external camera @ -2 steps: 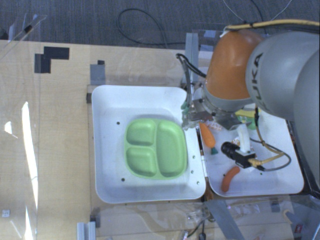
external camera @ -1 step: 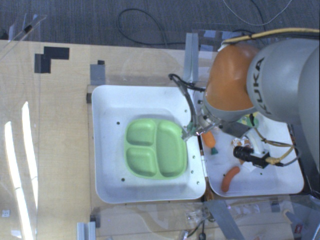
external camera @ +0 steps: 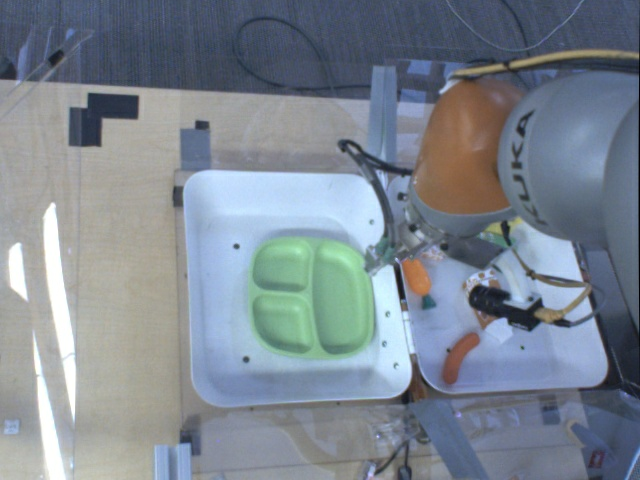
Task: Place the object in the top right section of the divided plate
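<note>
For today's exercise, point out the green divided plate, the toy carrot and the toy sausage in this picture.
green divided plate (external camera: 345, 298), camera view, floor of its large right-hand section.
toy carrot (external camera: 416, 276), camera view, middle of its orange body.
toy sausage (external camera: 459, 357), camera view, middle of its length.

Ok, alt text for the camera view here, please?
A grey-and-orange arm reaches over two white bins. The left bin holds a green divided plate; the right holds a toy carrot and sausage.
</note>
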`<action>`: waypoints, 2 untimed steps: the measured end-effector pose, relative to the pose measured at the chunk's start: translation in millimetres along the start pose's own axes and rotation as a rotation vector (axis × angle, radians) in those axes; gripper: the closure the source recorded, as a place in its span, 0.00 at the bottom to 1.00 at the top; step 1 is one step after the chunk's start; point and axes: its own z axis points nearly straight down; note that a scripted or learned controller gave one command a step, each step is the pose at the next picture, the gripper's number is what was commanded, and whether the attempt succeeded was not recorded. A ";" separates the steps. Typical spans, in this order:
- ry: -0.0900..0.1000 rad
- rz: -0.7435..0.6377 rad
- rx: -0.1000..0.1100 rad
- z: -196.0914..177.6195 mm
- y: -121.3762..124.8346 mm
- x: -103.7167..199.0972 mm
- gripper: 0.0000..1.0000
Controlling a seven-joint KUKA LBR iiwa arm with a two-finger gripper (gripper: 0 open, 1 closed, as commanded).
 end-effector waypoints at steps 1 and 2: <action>0.004 -0.382 0.004 11.7 49.4 17.5 1.00; 0.001 -0.057 0.004 11.9 100.0 -34.1 1.00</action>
